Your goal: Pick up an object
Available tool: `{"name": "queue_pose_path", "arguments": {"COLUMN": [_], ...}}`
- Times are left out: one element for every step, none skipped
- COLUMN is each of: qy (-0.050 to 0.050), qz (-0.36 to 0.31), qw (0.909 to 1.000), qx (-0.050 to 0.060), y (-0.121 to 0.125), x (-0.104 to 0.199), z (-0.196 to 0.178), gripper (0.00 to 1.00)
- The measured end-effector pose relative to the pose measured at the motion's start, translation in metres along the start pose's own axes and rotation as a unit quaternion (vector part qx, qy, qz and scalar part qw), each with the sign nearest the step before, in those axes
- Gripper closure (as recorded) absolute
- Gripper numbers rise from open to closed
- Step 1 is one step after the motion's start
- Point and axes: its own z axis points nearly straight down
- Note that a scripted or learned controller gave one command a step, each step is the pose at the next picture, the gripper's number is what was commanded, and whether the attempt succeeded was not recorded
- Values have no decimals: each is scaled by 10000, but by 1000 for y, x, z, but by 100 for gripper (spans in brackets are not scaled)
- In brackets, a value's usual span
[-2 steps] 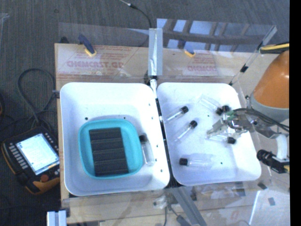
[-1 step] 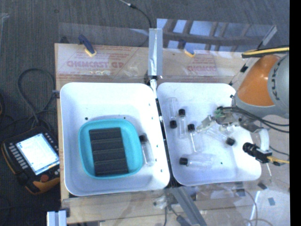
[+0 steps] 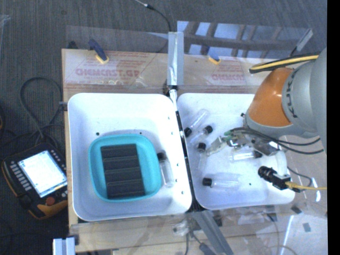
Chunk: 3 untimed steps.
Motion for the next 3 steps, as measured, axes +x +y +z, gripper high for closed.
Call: {"name": "queue_pose_path", "arguments": {"qy": [1, 5, 13], "qz": [23, 22, 474], "qw": [10000, 10000, 9989], "qx": [-3, -19, 67], "y": [46, 47, 123], "x": [23, 23, 44], "z": [1, -10, -132], "gripper": [0, 100, 100]}}
